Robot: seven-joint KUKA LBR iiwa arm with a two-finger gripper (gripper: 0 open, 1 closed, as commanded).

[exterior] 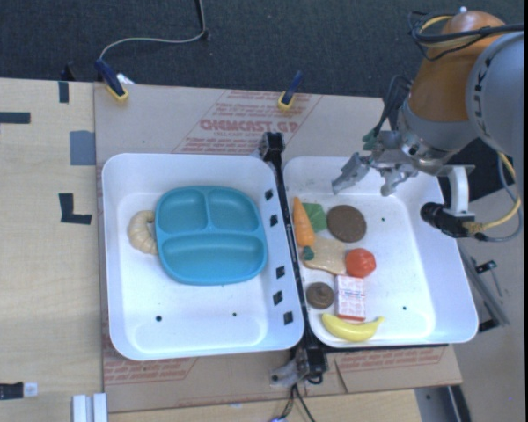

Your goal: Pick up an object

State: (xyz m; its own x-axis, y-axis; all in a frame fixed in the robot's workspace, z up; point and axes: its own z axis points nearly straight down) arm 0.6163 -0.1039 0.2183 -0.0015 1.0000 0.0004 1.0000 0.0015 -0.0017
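White plastic bins sit side by side in front of you, and the things to pick from lie in the right bin (440, 288). Near its left wall you see an orange carrot (303, 223) standing lengthwise, with a small green piece (316, 215) just beside it. A round brown patty (346, 223) lies toward the bin's far middle. Below it sits a red tomato (360, 261), touching a pale tan slice (327, 258) on its left. Toward the near edge you find a small brown cookie (319, 295), a white and red carton (351, 298), and a yellow banana (352, 327) curved along the near wall, just under the carton.

Your gripper (373, 176) hangs over the far edge of the right bin, above and apart from the patty. Its two fingers stand spread apart, with nothing between them.

The left bin (123, 306) carries a blue divided plate (211, 235), and a beige doughnut-like ring (142, 231) peeks out from under the plate's left rim.
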